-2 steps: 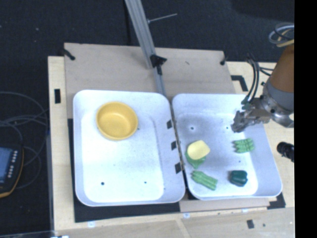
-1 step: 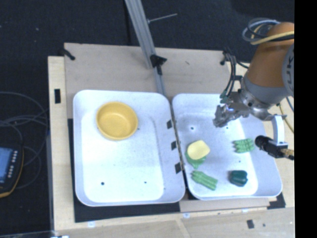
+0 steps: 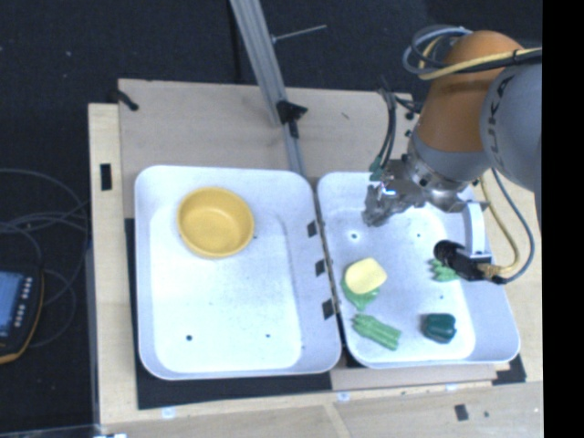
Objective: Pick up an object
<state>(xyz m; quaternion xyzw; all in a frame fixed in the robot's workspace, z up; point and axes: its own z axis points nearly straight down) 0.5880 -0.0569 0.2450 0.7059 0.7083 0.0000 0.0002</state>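
My gripper (image 3: pixel 376 210) hangs over the upper left part of the right bin (image 3: pixel 493 340), with nothing seen between its fingers. Below it in the same bin lies a pale yellow object with a green underside (image 3: pixel 364 277). A light green ribbed piece (image 3: pixel 377 331) lies near the bin's front edge, and a dark green pepper-like object (image 3: pixel 439 327) sits to its right. A small green item (image 3: pixel 443 269) rests near the right side, next to a black part of the arm's cabling. A yellow bowl (image 3: pixel 215 222) stands in the left bin (image 3: pixel 228 336).
A slanted metal pole (image 3: pixel 265 62) rises behind the bins, ending at the divider between them. The grey and orange arm (image 3: pixel 470 89) covers the right bin's upper right corner. Cables loop beside the right bin's right wall.
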